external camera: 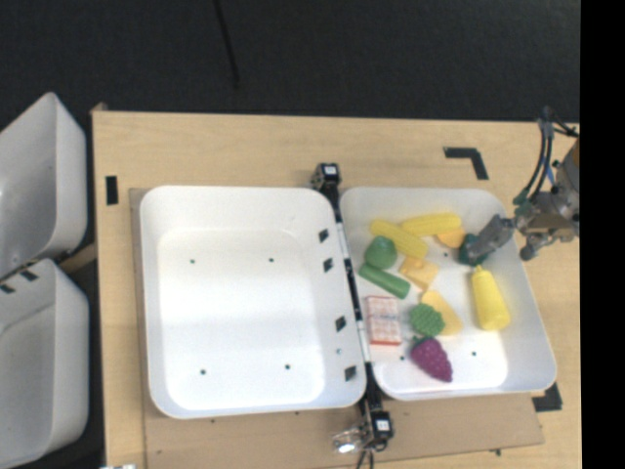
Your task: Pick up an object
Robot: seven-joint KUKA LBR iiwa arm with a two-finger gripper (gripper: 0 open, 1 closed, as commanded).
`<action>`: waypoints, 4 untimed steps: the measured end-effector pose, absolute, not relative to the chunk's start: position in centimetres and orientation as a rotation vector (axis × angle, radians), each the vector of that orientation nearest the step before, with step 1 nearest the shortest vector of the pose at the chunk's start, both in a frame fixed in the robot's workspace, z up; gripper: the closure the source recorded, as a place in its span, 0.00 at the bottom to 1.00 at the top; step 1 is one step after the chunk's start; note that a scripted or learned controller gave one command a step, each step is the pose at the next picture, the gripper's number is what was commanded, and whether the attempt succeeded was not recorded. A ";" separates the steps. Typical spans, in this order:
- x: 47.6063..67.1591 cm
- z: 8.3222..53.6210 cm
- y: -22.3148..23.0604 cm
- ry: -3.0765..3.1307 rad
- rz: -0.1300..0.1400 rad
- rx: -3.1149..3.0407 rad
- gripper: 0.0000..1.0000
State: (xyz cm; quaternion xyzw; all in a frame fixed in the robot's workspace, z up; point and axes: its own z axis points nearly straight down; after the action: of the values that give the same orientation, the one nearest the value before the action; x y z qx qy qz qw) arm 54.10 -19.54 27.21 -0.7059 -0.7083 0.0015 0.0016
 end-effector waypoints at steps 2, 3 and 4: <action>54.5 11.3 -11.4 -2.225 0.005 -2.208 0.00; 61.4 9.7 -10.4 -2.229 0.000 -2.214 0.00; 66.2 9.8 -9.6 -2.227 0.001 -2.215 0.00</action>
State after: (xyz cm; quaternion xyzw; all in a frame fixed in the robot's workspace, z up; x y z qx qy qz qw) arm 66.15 -9.64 9.84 -0.7052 -0.7090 0.0004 0.0004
